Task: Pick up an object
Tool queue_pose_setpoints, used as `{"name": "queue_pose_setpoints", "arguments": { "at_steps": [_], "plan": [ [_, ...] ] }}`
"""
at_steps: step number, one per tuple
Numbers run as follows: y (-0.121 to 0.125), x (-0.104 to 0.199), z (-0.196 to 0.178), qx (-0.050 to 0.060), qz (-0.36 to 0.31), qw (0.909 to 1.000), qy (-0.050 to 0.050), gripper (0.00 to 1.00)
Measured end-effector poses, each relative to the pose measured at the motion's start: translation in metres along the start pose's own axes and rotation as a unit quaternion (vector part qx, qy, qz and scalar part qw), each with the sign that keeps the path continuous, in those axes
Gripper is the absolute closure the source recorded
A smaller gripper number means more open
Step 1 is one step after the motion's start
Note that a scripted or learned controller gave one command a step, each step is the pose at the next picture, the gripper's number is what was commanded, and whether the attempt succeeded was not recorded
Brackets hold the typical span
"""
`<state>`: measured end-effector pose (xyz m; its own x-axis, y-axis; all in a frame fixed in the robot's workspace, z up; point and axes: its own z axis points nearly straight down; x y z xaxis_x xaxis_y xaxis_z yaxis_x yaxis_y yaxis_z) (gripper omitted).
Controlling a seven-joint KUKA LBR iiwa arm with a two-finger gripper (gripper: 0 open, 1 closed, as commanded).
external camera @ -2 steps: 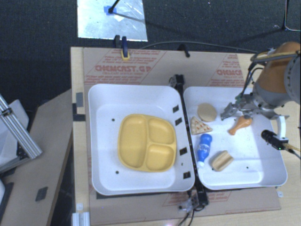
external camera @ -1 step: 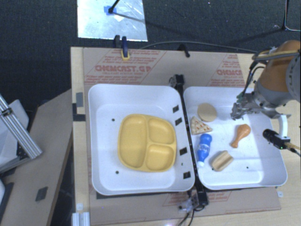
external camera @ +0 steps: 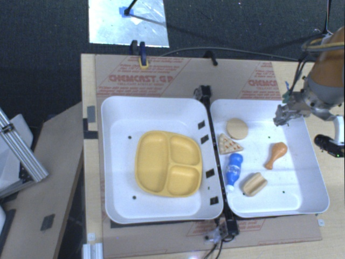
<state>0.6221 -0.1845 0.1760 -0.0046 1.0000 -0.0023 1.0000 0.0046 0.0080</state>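
Nearest the camera, in the right bin (external camera: pixel 310 201), a small hot dog bun (external camera: pixel 254 184) lies at a slant. Taking that bun as the landmark: a blue bottle (external camera: pixel 233 169) lies just to its left, close by the divider between the two bins, white cap end toward the camera. Up and to the right of the bun, apart from it, lies an orange chicken drumstick (external camera: pixel 276 154), thin end pointing down toward the bun. Farther back and left of the bun, a waffle-patterned wedge (external camera: pixel 229 144) rests just above the bottle, and a round tan cookie (external camera: pixel 236 129) sits just beyond the wedge, nearly touching it.

Well left of the bun, across the divider, the left bin (external camera: pixel 116 144) holds a yellow divided plate (external camera: pixel 168 163) with three compartments, lying flat.

Farthest from the bun, over the back right part of the right bin, is the gripper (external camera: pixel 282 116), reaching in from the right. It is well apart from every item; whether it is spread or pressed together I cannot tell, and nothing shows in it.
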Motion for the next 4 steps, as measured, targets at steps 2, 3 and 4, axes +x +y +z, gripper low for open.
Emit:
{"name": "queue_pose_setpoints", "arguments": {
  "at_steps": [2, 3, 4],
  "plan": [
    [0.004, -0.008, -0.098, 0.001, 0.0, 1.0, 0.0, 1.0],
    [0.002, 0.042, -0.081, 0.004, -0.002, 1.0, 0.002, 1.0],
    [-0.005, 0.101, -0.084, 0.003, -0.002, 1.0, 0.002, 1.0]
  ]
}}
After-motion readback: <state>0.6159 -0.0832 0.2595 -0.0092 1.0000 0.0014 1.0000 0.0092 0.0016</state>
